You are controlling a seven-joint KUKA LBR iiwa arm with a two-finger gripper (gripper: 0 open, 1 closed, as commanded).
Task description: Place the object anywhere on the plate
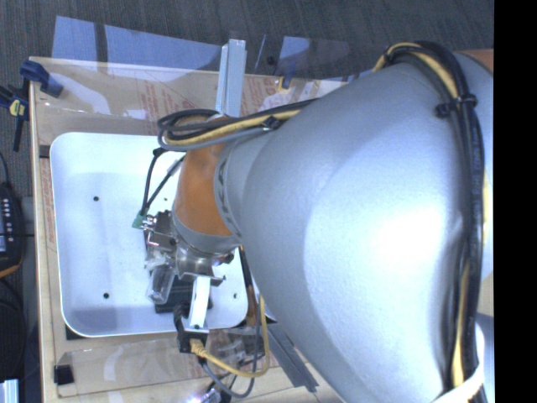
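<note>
My gripper (174, 295) hangs low over the near right part of the left white bin (92, 225), close to the bin's front wall. Its dark body and a white part point down toward the bin floor. The orange band (198, 198) sits just above the wrist. The big grey arm (361, 225) covers the whole right half of the view and hides whatever lies under it, including the right bin. The bare bin floor to the left of the gripper shows just two small dark dots.
Black and yellow cables (210, 127) loop over the wrist, and more wires (220, 358) dangle by the front edge. A metal post (232, 74) stands behind the bin. Blue clamps (35, 75) grip the bench's far left corner. A black device (7, 225) sits at the left edge.
</note>
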